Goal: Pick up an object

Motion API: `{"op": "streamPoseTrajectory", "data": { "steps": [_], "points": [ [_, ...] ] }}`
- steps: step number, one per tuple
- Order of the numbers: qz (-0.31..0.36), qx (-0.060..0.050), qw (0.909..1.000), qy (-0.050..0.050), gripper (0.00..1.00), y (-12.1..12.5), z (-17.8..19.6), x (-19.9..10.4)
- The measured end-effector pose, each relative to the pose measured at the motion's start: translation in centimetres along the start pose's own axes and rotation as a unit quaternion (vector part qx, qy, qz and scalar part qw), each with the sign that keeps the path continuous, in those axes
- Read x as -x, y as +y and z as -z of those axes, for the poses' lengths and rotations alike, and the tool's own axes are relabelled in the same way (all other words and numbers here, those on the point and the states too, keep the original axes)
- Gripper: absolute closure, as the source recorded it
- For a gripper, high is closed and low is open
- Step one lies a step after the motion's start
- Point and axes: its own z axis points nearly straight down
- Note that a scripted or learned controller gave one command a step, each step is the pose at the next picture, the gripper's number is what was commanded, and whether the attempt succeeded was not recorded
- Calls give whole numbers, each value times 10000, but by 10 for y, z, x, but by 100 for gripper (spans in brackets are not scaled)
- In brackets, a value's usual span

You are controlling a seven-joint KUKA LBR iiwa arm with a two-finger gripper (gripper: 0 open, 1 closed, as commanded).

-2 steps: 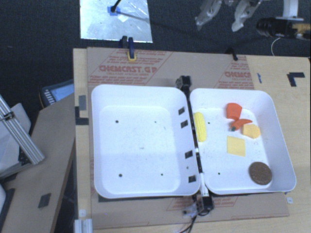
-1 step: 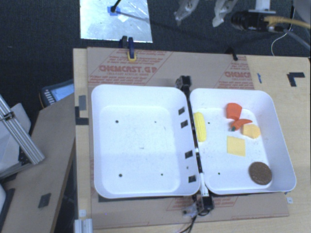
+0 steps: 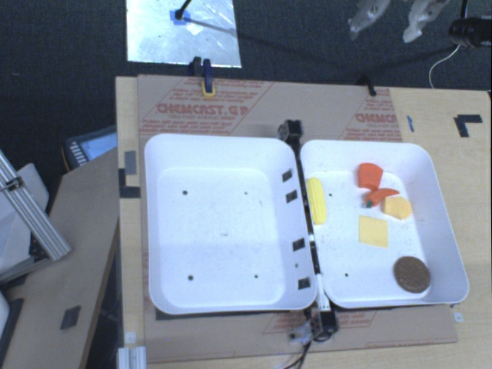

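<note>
1. The gripper (image 3: 392, 14) hangs blurred at the top edge, its arm cut off; the fingers (image 3: 367, 12) stand apart, holding nothing.
2. The right bin (image 3: 444, 206) holds corn (image 3: 315, 200), an orange piece (image 3: 370, 175), two yellow blocks (image 3: 374, 231) and a brown disc (image 3: 412, 274).

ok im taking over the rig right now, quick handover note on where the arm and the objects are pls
Gripper: up beyond the far right corner of the bench, jaws open, holding nothing.
Right bin: corn cob by the left wall, orange piece, carrot, cheese wedge, yellow slice, brown cookie.
Done: nothing picked.
Left: come down and pick one object.
</note>
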Motion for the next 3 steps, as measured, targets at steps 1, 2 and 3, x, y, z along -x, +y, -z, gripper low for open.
{"op": "streamPoseTrajectory", "data": {
  "steps": [1,2,3],
  "points": [
    [88,1,10000,25,0,4,0,-55],
    [-22,-4,10000,-14,0,4,0,98],
    [78,13,10000,7,100,5,11,87]
  ]
}}
